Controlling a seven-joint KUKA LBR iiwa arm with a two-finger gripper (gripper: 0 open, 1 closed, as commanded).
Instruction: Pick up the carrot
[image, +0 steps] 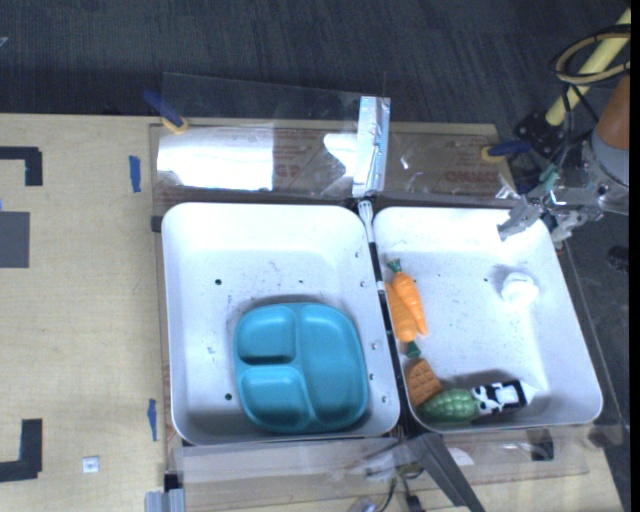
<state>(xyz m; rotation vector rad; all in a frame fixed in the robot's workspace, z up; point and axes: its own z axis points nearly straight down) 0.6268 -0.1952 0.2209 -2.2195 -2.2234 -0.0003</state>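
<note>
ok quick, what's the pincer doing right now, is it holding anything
Pincer: over the right bin's far right corner, nothing seen in it; open or closed cannot be told. The carrot lies by that bin's left wall.

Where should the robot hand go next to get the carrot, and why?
Probably across toward the left wall of the right bin. The gripper hangs over that bin's far right corner, while the carrot lies against the left wall, so it likely needs to get above the carrot before going down.

orange carrot (406, 306), teal plate (299, 368), white bins (200, 250)
</note>
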